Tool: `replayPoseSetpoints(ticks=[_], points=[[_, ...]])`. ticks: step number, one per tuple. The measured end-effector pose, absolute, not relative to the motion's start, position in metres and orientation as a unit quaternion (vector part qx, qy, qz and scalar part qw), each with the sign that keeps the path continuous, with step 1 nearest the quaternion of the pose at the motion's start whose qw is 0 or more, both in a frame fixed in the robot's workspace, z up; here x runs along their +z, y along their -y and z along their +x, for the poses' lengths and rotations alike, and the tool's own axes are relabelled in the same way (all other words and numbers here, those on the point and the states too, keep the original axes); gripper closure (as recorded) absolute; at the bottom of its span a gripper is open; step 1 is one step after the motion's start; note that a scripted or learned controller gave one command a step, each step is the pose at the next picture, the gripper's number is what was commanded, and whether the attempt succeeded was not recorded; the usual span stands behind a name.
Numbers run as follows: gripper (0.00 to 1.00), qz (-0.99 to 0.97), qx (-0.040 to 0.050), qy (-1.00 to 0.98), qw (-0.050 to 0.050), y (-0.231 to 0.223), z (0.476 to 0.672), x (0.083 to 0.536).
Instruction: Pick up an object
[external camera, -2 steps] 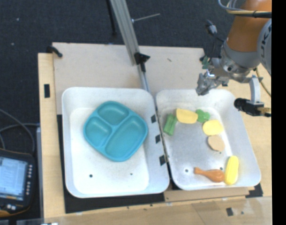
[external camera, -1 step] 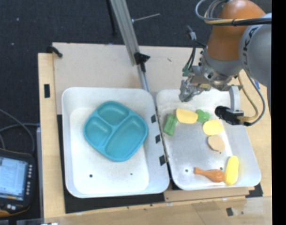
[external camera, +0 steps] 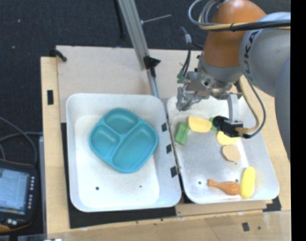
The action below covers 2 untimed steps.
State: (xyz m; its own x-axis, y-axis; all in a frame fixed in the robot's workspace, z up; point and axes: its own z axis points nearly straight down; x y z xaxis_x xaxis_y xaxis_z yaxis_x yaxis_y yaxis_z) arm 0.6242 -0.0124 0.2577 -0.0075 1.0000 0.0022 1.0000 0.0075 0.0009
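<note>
Left bin (external camera: 83, 195): one blue divided plate (external camera: 124, 139), set centrally. Right bin (external camera: 263, 185): green block (external camera: 181, 133) at the left edge; yellow piece (external camera: 199, 124) just beside it; a further yellow piece (external camera: 227, 138), tan slice (external camera: 232, 154), orange drumstick (external camera: 224, 186) and yellow corn-like item (external camera: 248, 181) toward the right edge and near corner. Gripper (external camera: 184, 100): poised at the far-left corner; whether open or closed cannot be told; nothing is seen held. Step judged: approach. A descent onto the green block is called for.

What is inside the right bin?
Green block, three yellow pieces, tan piece, orange drumstick. The arm covers the bin's far end.
</note>
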Motion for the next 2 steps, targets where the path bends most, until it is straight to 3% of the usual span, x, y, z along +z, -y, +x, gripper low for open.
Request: replayPoseSetpoints(ticks=[2], points=[[1.0,-0.705,0.0006,0.709,0.001,-0.081,0.597,0.236]])
